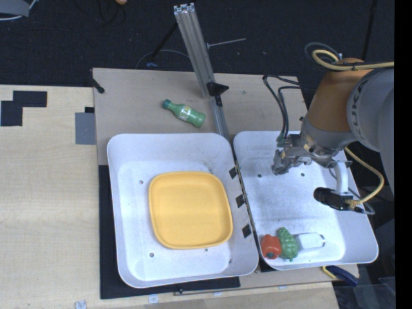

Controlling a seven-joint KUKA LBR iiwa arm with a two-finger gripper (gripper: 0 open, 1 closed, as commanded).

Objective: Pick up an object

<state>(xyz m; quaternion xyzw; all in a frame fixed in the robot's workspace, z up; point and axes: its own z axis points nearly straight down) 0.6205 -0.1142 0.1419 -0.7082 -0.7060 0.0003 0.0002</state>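
Yellow rounded-square plate (190,209) in left bin (122,153); claw (281,166) state unclear.

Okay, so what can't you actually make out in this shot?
- Claw, camera view: too small and dark to tell whether it is open or shut.
- Red and green things in the right bin: too small to identify.
- Green bottle label: too small to read.
- Arm: cut off by the right edge.
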